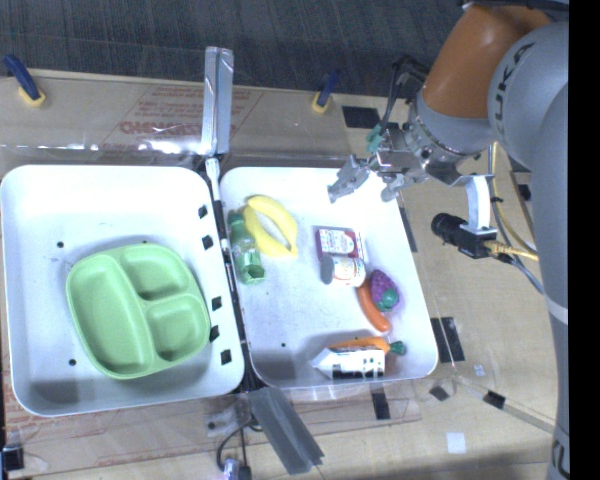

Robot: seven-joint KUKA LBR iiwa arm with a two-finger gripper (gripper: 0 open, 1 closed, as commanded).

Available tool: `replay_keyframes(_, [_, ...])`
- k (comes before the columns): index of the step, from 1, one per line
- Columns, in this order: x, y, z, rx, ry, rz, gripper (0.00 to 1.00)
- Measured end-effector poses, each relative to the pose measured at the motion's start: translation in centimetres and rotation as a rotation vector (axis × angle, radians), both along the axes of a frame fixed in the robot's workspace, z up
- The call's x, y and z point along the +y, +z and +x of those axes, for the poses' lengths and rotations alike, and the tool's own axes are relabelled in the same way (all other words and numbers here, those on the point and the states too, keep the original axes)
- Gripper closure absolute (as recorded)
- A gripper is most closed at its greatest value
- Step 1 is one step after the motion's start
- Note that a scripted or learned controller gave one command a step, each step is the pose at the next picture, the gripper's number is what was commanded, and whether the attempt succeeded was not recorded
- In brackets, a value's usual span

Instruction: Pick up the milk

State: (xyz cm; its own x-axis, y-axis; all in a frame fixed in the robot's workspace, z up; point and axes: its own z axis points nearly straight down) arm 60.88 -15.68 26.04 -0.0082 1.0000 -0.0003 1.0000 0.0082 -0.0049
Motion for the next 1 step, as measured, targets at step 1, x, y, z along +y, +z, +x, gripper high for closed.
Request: replay_keyframes(1, [-2.52, -9.58, -8.49, 0.0, 0.152, 0.002, 0.0])
